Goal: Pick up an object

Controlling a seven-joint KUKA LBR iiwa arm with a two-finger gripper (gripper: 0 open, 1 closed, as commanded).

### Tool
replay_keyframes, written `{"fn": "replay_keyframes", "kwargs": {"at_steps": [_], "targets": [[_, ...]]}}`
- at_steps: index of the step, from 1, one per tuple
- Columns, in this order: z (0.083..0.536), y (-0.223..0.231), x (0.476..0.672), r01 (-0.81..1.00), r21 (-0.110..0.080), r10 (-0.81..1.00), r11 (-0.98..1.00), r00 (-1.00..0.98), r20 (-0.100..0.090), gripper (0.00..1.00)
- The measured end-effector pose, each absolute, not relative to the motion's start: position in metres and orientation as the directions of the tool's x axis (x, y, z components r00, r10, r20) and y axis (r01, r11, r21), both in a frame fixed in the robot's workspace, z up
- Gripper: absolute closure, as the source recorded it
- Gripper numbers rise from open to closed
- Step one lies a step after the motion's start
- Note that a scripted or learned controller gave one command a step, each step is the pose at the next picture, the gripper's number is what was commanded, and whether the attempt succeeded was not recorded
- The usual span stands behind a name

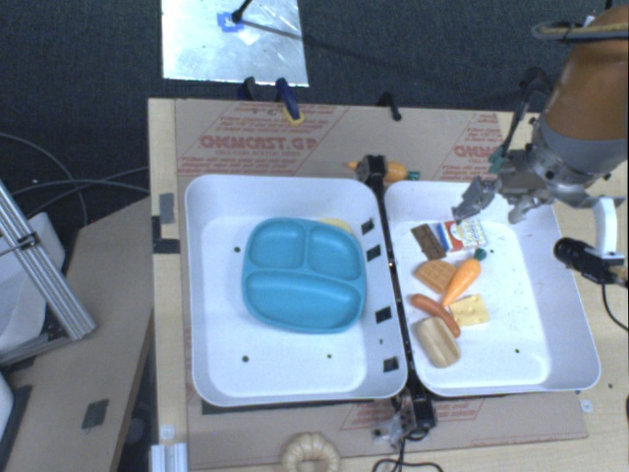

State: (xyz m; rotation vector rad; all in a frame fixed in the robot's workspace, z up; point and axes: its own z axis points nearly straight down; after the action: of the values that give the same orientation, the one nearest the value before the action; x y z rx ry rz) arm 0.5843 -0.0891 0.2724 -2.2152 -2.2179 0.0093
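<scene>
Carrot (463, 278) just below the end effector (496, 203), apart.

Even light, soft grainy focus

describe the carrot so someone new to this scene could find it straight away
Look in the right bin, at the cluster of toy food near its left wall. The carrot lies tilted in the middle of that cluster, between a waffle and a cheese piece. It alone is bright orange and tapered with a green tip.
</scene>
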Motion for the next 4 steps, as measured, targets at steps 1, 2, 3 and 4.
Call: {"fn": "replay_keyframes", "kwargs": {"at_steps": [1, 2, 3, 4], "targets": [[0.278, -0.089, 0.586, 1.000, 0.001, 1.000, 0.003, -0.003, 0.000, 0.00], [0.221, -0.082, 0.593, 1.000, -0.003, 1.000, 0.003, -0.003, 0.000, 0.00], [0.161, -0.087, 0.595, 1.000, -0.002, 1.000, 0.001, -0.001, 0.000, 0.00], [0.099, -0.093, 0.594, 1.000, -0.004, 1.000, 0.001, -0.001, 0.001, 0.00]]}}
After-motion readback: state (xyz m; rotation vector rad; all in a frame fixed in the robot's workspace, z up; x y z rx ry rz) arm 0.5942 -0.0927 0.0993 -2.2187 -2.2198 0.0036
